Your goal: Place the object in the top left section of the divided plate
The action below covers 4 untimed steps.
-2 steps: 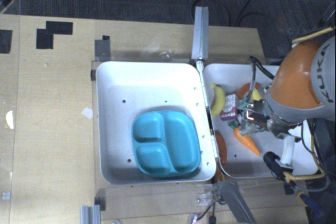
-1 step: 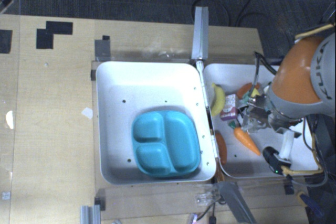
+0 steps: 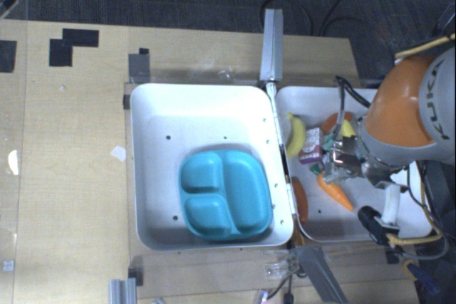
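The divided plate [image 3: 226, 194] was turquoise; both bins [image 3: 153, 153] were white. The banana [image 3: 295, 135] was yellow, the carrot [image 3: 336, 193] orange, the bench [image 3: 64, 174] pale tan.
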### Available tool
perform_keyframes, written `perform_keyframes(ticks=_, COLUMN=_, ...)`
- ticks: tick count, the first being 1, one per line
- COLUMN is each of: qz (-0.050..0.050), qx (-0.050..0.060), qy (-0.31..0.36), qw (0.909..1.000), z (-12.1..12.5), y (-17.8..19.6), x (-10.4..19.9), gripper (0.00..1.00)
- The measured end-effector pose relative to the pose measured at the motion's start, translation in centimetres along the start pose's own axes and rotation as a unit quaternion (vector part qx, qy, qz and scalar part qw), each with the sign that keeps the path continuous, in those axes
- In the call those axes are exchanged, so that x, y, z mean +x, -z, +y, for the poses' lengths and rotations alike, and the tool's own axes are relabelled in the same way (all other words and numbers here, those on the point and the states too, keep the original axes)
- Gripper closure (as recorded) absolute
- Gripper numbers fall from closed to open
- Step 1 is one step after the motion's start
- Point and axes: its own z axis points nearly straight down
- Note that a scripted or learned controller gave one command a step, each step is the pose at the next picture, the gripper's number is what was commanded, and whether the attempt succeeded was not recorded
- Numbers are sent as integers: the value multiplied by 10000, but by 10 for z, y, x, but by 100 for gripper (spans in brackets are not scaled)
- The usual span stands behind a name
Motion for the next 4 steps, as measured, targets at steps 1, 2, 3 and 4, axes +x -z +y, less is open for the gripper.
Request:
perform_keyframes(ticks=1, qz=-1, qx=-7, qy=824, qw=9966, z=61, y=1, x=-1, gripper=100)
perform_keyframes(ticks=2, qz=0, qx=-7, qy=1241, qw=9923, z=1, y=1, x=-4, gripper=100)
perform_keyframes(ticks=3, qz=1, qx=-7, qy=1692, qw=9856, z=-2, y=0, x=9, gripper=100)
perform_keyframes(ticks=4, qz=-1, qx=-3, qy=1253, qw=9921, z=32, y=0, x=13, gripper=100)
